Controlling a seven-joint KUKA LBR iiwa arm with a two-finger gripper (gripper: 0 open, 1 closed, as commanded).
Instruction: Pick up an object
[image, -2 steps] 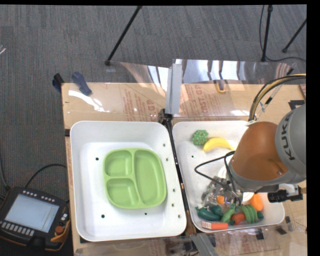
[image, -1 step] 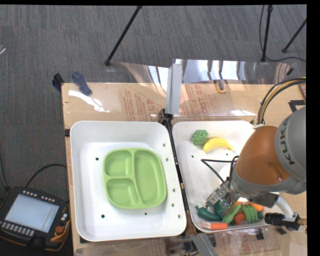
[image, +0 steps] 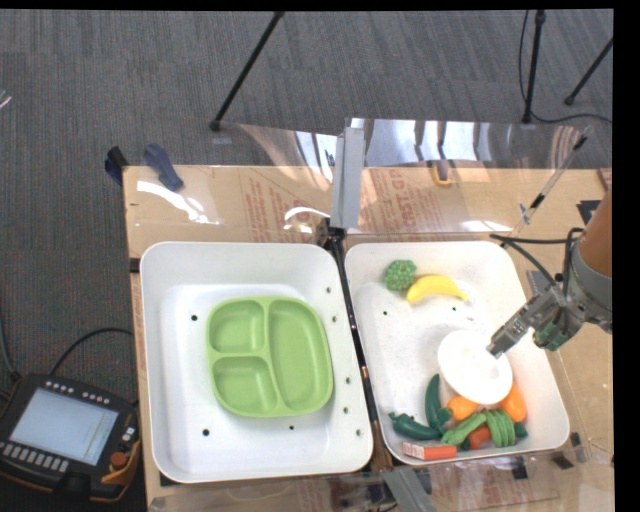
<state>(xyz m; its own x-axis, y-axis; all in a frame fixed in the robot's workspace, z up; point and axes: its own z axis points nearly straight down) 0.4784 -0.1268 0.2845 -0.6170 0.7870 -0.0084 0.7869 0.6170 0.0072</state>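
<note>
A: Nearest — vegetable heap (image: 462, 428) in right bin (image: 372, 290), white disc (image: 476, 367) on top.
B: Gripper (image: 497, 348) over disc's right edge; open or closed — can't tell.
A: Farther back-left: banana (image: 436, 289), lengthwise across.

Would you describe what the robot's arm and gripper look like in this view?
The arm enters from the right: a grey metallic body with an orange band showing at the view's edge. Its wrist section is grey and boxy, tapering to a slim grey gripper with a dark tip. Thin dark cables loop beside the wrist. No readable markings show.
</note>
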